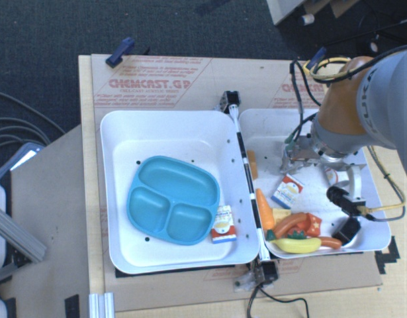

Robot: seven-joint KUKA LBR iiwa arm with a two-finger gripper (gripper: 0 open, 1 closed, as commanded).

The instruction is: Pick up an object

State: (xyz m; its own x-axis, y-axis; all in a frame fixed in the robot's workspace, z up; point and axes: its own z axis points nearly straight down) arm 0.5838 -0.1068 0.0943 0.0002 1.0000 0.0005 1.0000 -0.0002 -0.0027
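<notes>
Grey and orange, the arm (362, 105) is reaching in from the right over the right bin (269, 121), its gripper (297, 156) hanging low above the bin's bare upper floor; whether anything is between its tips cannot be told from this slant, and nothing is seen held. Just below the gripper a small white carton (287, 192) is lying flat on the floor, apart from the heap and so, by the look of it, the easiest pick. Doing the step well is likely meaning centring over that carton, turning the wrist so the grip spans its narrow side, and descending straight without nudging it toward the wall. Further down, a carrot (263, 208) is leaning along the divider, beside a red piece (297, 224) and a banana (297, 246) crowding the bin's near corner, where a grab is risking two things at once. A black piece (347, 230) is sitting at the right of that heap. Across the divider, the left bin (124, 138) is bearing a blue tray (173, 199) with a second small carton (223, 222) touching its lower right edge, well apart from the gripper.
</notes>
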